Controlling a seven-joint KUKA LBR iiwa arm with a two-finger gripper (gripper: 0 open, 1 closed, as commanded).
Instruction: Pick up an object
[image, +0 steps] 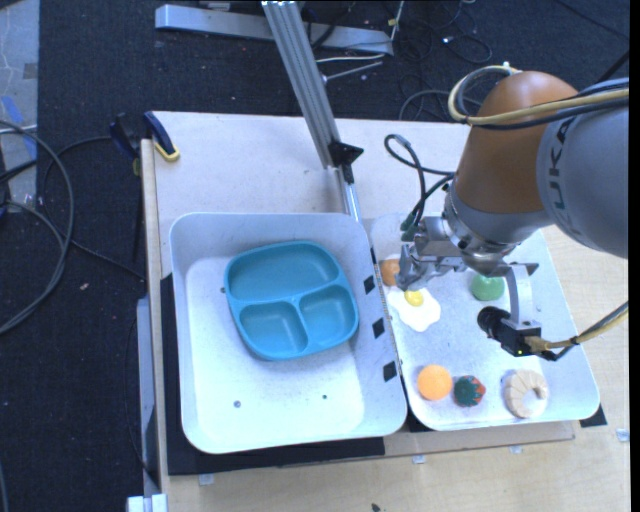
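Observation:
My gripper (411, 283) hangs low over the far left part of the right bin (560, 395), just above a toy fried egg (417, 310) with a yellow yolk. An orange-brown piece (389, 270) peeks out to the left of the gripper. A green round item (488, 288) lies to its right, partly behind the arm. Near the bin's front lie an orange ball (434, 382), a dark green and red item (468, 391), and a beige pastry-like piece (524, 392).
The left bin (200, 400) holds a blue divided plate (290, 298). A slanted metal strut (310, 90) rises behind the bins. Cables lie on the dark floor to the left and rear.

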